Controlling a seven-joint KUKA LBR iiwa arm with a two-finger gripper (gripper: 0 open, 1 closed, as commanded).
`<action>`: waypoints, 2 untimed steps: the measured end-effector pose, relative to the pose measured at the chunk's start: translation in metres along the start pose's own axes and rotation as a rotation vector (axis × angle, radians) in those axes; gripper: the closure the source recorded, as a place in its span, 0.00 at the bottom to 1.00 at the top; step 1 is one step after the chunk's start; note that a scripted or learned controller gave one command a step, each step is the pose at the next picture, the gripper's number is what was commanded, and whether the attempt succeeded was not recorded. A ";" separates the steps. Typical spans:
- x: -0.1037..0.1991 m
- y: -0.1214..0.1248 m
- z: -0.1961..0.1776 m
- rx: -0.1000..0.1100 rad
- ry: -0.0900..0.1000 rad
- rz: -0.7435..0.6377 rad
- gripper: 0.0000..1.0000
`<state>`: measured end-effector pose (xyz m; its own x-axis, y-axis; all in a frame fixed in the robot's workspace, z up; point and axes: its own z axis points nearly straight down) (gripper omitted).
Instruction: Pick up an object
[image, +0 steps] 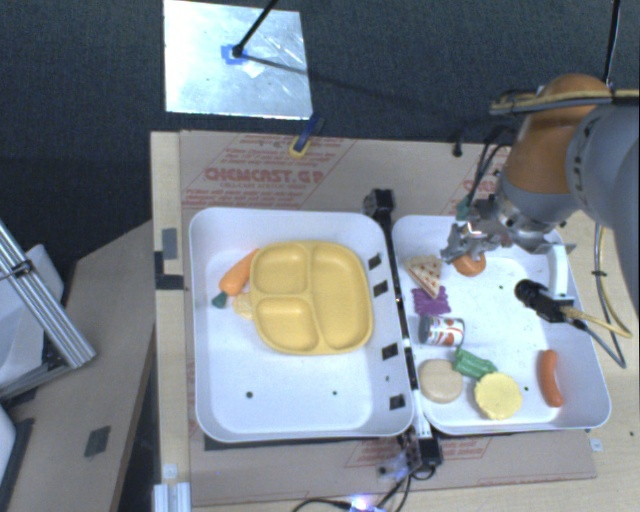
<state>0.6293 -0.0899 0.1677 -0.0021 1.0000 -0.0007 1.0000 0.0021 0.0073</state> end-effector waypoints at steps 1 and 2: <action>0.000 0.002 -0.055 -0.001 0.000 -0.002 1.00; -0.002 -0.047 -0.051 0.009 0.001 0.002 1.00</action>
<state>0.5818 -0.0918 0.2182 -0.0001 1.0000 -0.0001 1.0000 0.0001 -0.0020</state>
